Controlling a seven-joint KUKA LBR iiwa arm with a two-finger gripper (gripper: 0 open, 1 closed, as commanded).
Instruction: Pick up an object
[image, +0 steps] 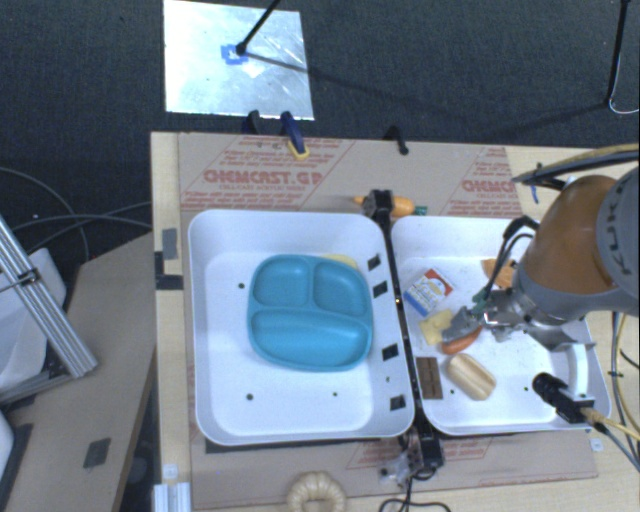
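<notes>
Here, gripper (463, 330) fingers apparently clamped on orange sausage (460, 343), long axis left-right.

Robot lab: bins (215, 330), clamped bench (330, 165)

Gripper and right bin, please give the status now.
Gripper low in right bin, at the orange-red piece; grasp not confirmed. Bread roll, yellow piece, small carton crowd close. Blue plate in left bin.

Left bin (215, 400): blue plate (308, 310) fills the middle; rims open.
Right bin (520, 415): crowded left half, carton (428, 291), orange piece (460, 343), bread roll (471, 376); arm (570, 250) blocks right.
</notes>
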